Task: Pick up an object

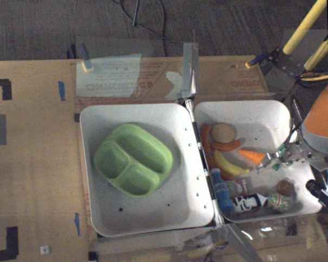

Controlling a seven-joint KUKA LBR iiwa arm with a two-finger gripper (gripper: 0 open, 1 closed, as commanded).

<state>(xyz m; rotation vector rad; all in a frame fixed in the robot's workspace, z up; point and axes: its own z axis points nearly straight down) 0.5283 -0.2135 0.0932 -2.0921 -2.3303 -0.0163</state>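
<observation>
Reaching in from the right, the arm hangs over the right bin; its gripper sits low there, open or closed cannot be told. The left bin holds a green tray. Candidates crowd the right bin's left side: banana, carrot, can. The carrot lies just beside the gripper; a good grasp would probably straddle its narrow width and avoid the banana.
</observation>
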